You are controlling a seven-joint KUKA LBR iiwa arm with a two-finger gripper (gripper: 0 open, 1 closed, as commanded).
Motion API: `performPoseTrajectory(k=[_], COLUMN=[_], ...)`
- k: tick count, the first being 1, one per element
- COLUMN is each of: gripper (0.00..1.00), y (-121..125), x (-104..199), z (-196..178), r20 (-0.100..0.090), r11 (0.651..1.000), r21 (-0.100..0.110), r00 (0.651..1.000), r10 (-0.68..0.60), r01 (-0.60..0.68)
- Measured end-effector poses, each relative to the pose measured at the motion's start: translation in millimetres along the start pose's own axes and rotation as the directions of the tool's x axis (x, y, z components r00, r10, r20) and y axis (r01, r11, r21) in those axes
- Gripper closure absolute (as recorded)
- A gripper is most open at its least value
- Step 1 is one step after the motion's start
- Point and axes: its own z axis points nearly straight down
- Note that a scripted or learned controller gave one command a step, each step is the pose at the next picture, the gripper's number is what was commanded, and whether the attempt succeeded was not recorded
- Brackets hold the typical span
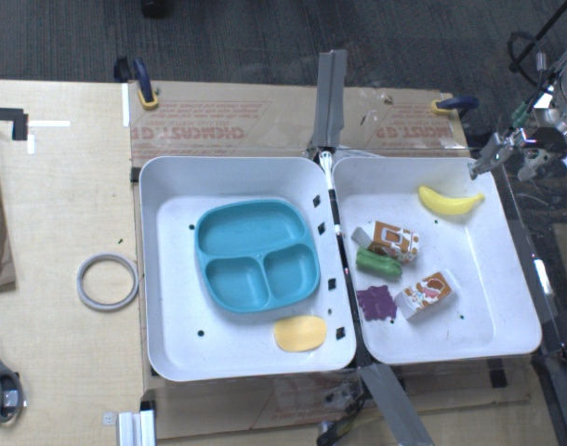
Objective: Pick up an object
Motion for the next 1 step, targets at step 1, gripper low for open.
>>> performPoseTrajectory(k=[1], gripper=[0.00], y=[30.8], x=[1.3], z=[118.7], r20=[0.000], r11=[0.980], r21=[0.000], r00=[0.980], r10=[0.197], r01=[-0.197])
